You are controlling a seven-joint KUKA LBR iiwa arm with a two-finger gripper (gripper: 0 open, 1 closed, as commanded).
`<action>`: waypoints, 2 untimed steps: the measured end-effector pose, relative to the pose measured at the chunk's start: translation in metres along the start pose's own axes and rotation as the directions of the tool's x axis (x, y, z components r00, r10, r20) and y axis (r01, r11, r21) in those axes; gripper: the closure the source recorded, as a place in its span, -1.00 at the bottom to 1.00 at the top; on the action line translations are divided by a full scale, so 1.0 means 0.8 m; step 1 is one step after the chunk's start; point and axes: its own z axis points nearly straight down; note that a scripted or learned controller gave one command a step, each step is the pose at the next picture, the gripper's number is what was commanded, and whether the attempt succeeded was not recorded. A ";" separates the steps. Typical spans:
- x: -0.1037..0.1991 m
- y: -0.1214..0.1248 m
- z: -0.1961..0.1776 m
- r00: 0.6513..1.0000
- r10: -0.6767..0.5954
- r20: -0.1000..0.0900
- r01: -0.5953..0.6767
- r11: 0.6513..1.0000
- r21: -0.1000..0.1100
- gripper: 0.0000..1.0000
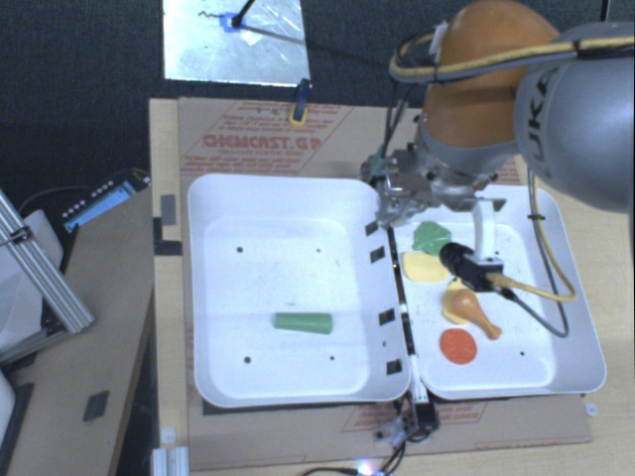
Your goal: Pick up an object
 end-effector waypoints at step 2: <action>0.081 -0.120 -0.259 1.000 -0.005 -0.005 0.005 1.000 -0.020 1.00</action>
